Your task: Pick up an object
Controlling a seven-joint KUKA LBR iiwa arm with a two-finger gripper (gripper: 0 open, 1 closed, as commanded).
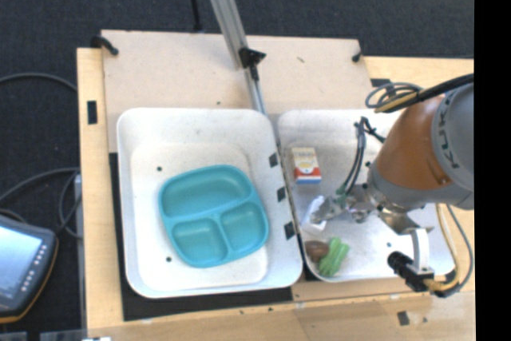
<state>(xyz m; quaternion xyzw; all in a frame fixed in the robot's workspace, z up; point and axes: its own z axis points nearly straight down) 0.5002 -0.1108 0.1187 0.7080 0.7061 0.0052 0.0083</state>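
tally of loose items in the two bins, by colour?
Teal: 1, the divided tray in the left bin
Green: 1, the green item in the right bin
Brown: 1, the brown lump touching it
White and orange: 1, the small box
Total: 4
The hand hangs over the right bin.

Grey arm [455, 148] with orange band, black cables, white wrist bracket.
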